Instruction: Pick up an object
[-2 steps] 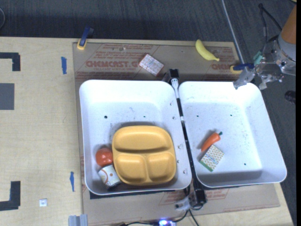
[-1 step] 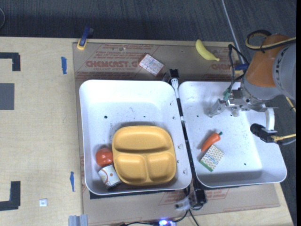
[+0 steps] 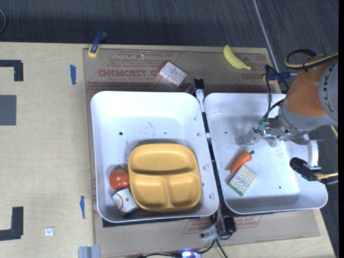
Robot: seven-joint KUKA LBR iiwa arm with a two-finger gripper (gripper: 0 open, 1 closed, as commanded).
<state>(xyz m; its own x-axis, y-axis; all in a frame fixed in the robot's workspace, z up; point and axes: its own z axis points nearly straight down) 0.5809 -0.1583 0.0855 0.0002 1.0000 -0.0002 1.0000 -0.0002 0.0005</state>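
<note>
The gripper (image 3: 257, 136) hung low over the right bin (image 3: 279, 198), but I couldn't tell its state. A toy carrot (image 3: 241, 161) lay just beside it (touching a small packet (image 3: 242, 180)), while the yellow tray (image 3: 163, 176) sat in the left bin (image 3: 145, 112).

I am looking down on a robotics lab test bench, not a home or kitchen. A pale wooden bench (image 3: 43, 144) carries blue tape marks (image 3: 72, 74) and black squares (image 3: 7, 110), well away from the gripper (image 3: 267, 133). Two white bins (image 3: 102, 144) sit on printed cardboard (image 3: 129, 69), one directly beneath the gripper. Cables (image 3: 301, 55) loop beside the grey and orange arm (image 3: 309, 95). Dark carpet (image 3: 161, 9) lies beyond.
</note>
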